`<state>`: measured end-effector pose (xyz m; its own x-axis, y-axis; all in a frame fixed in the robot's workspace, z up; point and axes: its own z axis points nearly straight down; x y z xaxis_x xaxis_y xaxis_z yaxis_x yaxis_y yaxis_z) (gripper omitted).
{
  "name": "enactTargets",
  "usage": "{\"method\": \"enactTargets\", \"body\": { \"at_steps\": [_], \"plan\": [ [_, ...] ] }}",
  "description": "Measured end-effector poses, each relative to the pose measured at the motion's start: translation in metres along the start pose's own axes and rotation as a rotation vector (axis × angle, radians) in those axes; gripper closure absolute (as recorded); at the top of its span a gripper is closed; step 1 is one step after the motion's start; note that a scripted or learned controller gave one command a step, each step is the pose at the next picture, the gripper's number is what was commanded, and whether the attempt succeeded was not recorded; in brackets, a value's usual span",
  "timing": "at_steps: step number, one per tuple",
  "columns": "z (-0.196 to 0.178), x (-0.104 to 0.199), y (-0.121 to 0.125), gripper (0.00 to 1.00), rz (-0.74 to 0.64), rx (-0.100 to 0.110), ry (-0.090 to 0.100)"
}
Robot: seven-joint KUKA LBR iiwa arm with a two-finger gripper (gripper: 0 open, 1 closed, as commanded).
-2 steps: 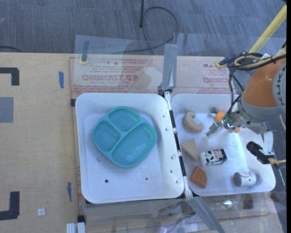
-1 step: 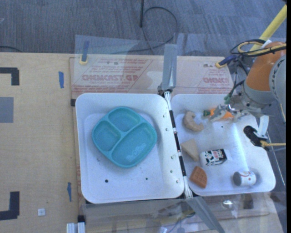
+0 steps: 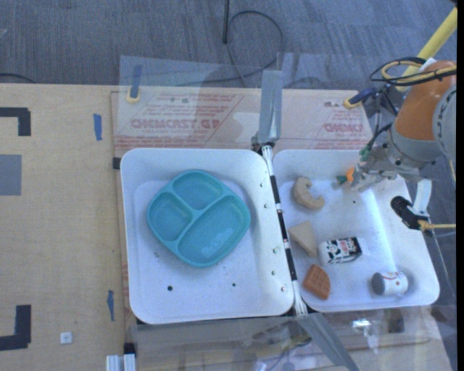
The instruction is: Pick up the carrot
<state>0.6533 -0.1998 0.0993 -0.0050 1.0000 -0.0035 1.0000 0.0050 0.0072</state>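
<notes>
One small orange carrot [image 3: 349, 174] by the right white bin's [image 3: 428, 279] top edge, under the gripper [image 3: 360, 176]; grip state unclear; one divided teal plate [image 3: 199, 217] in the left bin [image 3: 145, 290]

Lab: taped bench [image 3: 58, 217], cables [image 3: 254, 22]

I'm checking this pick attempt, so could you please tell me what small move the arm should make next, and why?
Probably a short lift straight up. The tool sits at the right bin's far edge, right at the carrot, whose orange and green tip pokes out beside it. Whether the carrot is gripped can't be seen; lifting would show.
</notes>
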Motion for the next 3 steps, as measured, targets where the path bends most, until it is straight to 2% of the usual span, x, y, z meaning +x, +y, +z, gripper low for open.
{"method": "enactTargets", "body": {
  "at_steps": [1,2,3],
  "plan": [
    [-0.082,0.077,-0.004,1.00,-0.027,0.002,0.003],
    [-0.081,0.077,-0.005,0.00,-0.027,0.004,0.003],
    [0.005,0.017,-0.023,0.00,-0.152,0.002,0.003]
  ]
}}
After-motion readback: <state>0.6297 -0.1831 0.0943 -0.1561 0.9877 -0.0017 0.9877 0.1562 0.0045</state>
